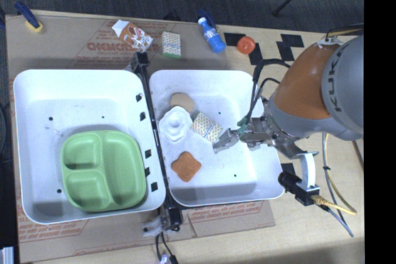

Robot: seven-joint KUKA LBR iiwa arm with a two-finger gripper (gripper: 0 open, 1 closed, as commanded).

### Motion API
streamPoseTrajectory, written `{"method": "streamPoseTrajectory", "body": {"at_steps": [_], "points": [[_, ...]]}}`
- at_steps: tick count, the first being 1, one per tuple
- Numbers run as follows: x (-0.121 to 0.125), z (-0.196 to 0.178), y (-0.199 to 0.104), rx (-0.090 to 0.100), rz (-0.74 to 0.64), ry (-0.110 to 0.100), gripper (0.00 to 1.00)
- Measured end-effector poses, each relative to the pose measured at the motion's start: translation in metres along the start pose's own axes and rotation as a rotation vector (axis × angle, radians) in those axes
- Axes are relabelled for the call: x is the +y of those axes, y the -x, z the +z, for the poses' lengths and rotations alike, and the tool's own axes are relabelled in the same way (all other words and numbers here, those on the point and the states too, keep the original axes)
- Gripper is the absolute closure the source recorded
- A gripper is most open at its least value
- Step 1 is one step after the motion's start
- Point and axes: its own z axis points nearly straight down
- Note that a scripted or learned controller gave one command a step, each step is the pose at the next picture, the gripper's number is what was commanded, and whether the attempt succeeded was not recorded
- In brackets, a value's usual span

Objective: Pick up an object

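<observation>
- The claw [224,140] sits low in the right bin [244,185], reaching in from the right, its tip just beside the patterned packet [206,127].
- How far apart its tips stand cannot be told: they blur into one grey shape at this angle. Nothing can be seen caught in it.
- The candidates to pick all lie in the right bin's left half: the patterned packet nearest the claw, a white cup-like piece [176,123] touching the packet's left side, a tan round piece [181,100] behind that, and an orange biscuit-like piece [185,166] lying apart toward the front.
- The left bin [37,96] holds a green divided tray [103,169], well apart from the claw.
- Risk: the packet lies flat and looks thin, so the tips may skate over it or push it sideways rather than get under an edge.
- Risk: the packet and the white piece touch, so closing there may nudge both or pinch only a corner, which would likely slip on the lift.
- Risk: a shove to the left would press things against the wall between the bins, where a grip is harder to place.
- Things on the bench behind the bins, a blue bottle [211,36] and an orange cap [246,44] among them, lie out of play.
</observation>
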Motion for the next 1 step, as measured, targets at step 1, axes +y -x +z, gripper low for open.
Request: {"method": "streamPoseTrajectory", "body": {"at_steps": [1], "points": [[0.0000, 0.0000, 0.0000, 0.000, 0.000, 0.000, 0.00]]}}
